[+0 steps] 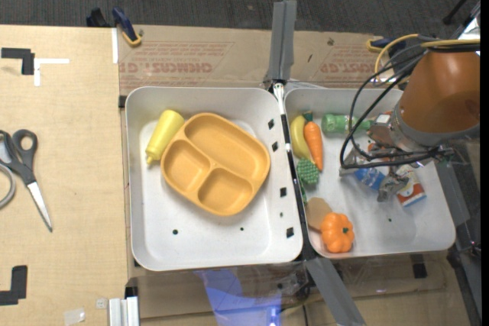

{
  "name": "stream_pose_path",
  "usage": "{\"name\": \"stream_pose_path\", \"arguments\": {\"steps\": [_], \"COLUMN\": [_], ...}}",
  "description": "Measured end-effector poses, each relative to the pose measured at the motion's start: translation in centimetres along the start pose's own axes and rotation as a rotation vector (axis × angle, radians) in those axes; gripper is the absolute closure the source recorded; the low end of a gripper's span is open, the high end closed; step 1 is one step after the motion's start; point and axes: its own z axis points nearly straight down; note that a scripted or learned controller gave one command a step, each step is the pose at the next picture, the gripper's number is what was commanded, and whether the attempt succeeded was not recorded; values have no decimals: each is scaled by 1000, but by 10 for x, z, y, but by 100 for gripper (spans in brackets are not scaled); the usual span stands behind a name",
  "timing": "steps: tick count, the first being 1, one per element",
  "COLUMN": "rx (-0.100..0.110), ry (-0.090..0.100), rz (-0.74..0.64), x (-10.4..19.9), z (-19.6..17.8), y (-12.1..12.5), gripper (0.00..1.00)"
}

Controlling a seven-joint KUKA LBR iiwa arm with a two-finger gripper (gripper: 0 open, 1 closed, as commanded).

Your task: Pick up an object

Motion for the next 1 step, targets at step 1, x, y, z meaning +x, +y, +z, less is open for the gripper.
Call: {"name": "stream_pose_path", "arguments": {"steps": [1], "rx": [2], "ry": [-5], "rz": [5], "x": [-1], "z": [-10], "y": [-1], "gripper": [100]}}
